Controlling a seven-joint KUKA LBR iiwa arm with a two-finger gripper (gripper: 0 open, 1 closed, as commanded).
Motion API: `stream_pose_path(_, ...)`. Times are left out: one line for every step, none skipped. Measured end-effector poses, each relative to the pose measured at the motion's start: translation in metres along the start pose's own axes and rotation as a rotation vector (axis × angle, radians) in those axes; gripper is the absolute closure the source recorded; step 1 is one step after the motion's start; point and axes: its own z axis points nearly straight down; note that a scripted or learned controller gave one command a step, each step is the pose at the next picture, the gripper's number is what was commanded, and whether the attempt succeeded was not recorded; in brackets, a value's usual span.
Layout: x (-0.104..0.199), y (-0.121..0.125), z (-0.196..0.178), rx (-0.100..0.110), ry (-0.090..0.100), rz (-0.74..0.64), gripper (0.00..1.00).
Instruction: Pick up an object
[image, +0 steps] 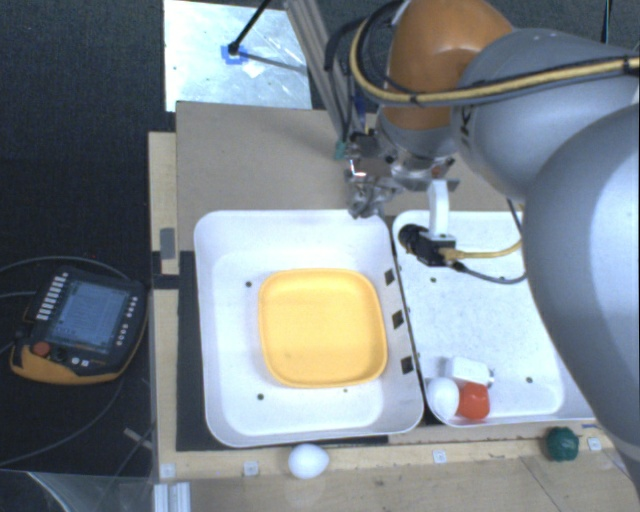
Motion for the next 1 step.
stream_pose_path(-0.0022,0.0003,-0.0002,0.000,-0.001,0.003,0.00)
